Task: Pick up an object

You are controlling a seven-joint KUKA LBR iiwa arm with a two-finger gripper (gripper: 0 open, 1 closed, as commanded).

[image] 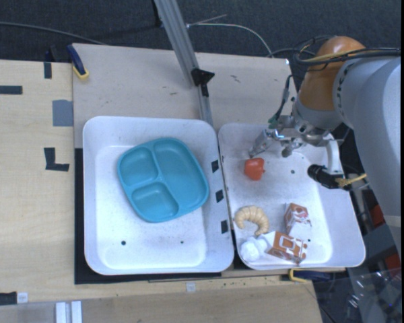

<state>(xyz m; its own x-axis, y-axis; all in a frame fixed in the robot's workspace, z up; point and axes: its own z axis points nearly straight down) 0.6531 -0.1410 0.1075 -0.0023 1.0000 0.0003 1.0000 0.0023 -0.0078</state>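
Your gripper (266,142) hovers just beside the red toy (254,168), grasping nothing you can see; its opening cannot be told. Lifting is not yet done.

One fixed camera looks down at a slant on the counter (141,89) from well above, taking in both white bins (101,247) (the arm (363,86) enters from the right).

Blue plate (163,179), red tomato (254,169), white bins (104,247).
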